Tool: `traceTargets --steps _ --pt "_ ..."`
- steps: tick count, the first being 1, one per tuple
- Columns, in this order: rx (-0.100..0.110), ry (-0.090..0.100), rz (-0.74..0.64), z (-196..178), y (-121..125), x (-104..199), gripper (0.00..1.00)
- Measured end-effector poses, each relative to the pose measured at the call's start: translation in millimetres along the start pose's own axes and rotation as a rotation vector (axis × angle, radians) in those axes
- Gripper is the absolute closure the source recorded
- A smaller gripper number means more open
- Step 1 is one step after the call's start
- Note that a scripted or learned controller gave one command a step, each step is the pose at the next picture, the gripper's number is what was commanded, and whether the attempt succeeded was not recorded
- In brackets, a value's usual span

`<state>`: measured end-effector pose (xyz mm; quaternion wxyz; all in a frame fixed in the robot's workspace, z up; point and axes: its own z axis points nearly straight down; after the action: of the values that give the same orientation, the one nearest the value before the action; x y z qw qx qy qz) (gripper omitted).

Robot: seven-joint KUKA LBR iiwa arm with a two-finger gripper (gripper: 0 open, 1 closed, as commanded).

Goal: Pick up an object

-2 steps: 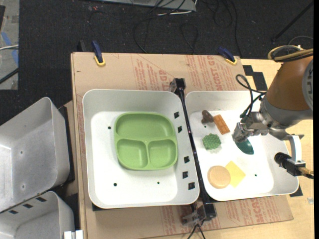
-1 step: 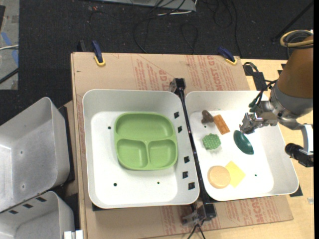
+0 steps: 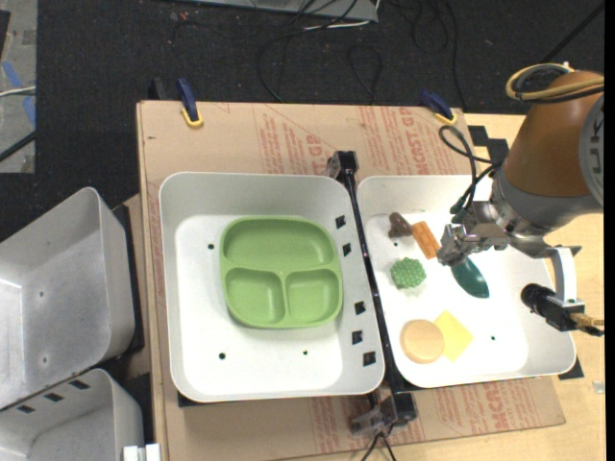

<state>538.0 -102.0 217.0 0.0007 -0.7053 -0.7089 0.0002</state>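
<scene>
Gripper (image 3: 459, 243) low in the right bin (image 3: 553, 353), just above a dark green piece (image 3: 471, 277).

Finger state impossible to tell. Probably light, stiff, smooth plastic; best pinched across its narrow middle.

view: single fixed camera above the bench (image 3: 250, 128) | facing: downward at a slant | range: moderate, both white bins fully framed | far edge: dark floor with cables, seemingly beyond the bench

Arm (image 3: 553, 152) hangs above right bin's (image 3: 548, 358) toys.
</scene>
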Motion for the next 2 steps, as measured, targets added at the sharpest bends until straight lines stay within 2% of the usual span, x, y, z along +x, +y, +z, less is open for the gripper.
traceTargets --steps 2 --pt "-0.001 0.000 -0.001 -21 -18 113 1.00"
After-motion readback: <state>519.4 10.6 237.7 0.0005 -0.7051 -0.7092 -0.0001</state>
